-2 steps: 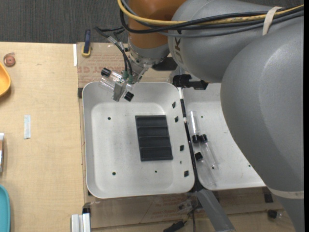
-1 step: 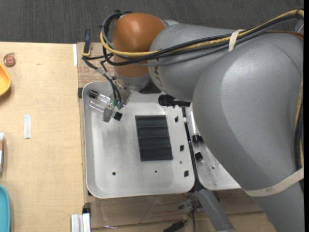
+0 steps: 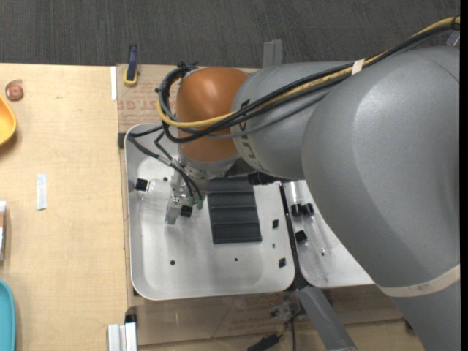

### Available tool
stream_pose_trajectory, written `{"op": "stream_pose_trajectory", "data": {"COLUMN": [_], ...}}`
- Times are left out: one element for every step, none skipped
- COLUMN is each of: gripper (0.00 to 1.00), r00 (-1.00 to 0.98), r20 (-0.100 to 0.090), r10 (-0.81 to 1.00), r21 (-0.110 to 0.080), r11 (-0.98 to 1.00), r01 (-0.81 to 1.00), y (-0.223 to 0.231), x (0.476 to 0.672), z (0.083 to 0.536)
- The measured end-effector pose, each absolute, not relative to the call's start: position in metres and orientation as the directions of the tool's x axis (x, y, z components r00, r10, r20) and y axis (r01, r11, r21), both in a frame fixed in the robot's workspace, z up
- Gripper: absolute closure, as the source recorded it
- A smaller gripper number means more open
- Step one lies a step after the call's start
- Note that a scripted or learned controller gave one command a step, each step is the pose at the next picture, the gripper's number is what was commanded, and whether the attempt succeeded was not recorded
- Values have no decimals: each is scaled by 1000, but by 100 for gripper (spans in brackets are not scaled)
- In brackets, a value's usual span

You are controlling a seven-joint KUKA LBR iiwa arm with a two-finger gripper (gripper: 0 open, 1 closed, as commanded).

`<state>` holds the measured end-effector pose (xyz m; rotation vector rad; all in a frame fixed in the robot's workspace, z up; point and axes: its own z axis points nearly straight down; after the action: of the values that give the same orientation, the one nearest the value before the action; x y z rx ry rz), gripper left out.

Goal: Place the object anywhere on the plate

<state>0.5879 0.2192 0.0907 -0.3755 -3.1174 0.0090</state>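
Hand hangs low over the left bin, just left of the black ribbed block lying on that bin's floor; whether it is clenched or released cannot be told. Which item is the task's object, and where the plate lies, I cannot tell. Right of the block sits the right bin, largely covered by the grey arm. Left of the block stretches the bare wooden tabletop.

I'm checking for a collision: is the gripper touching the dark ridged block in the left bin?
Apart. The camera view shows a strip of white bin floor between the gripper and the dark ridged block.
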Motion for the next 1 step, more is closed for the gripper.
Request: {"op": "stream_pose_trajectory", "data": {"gripper": [100], "r00": [-990], "r20": [-2], "r10": [144], "r21": [0], "r11": [990], "r01": [144], "y": [228], "x": [603], "z": [198]}}
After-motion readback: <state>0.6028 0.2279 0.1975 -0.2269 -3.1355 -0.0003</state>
